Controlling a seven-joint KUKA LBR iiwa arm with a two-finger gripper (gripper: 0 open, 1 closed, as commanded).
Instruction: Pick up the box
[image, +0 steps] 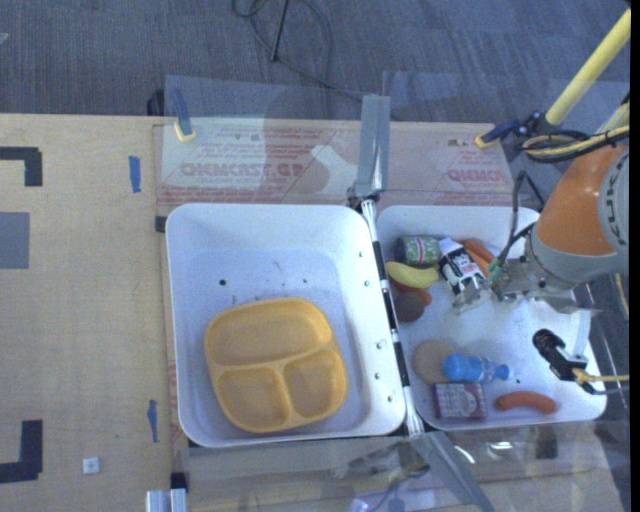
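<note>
The box (460, 401) is a small dark red carton lying flat. It sits at the near edge of the right bin (440, 213), close to that bin's front wall. I'll place everything else from the box.

Just behind it lies a blue bottle (472, 368) on its side. A tan round piece (430, 358) is behind the box and slightly to its left. Just to the box's right, along the same front wall, lies a reddish sausage (525, 402).

Farther back from the box I see a brown fruit (411, 300), then a banana (412, 274) and a green can (421, 248). These are well apart from the box, at the bin's far left corner.

The gripper (470, 293) hangs behind the box, beyond the bottle and clear of the carton. It is next to a small white and black packet (459, 264) and an orange carrot (480, 253). Whether it is spread or closed I cannot tell from this camera, and I see nothing held in it. The arm (580, 210) comes in from behind and to the right of the box.

Left of the box, past the divider, the left bin (260, 240) holds a yellow divided plate (275, 362). Beyond that lies the wooden surface (80, 300).
</note>
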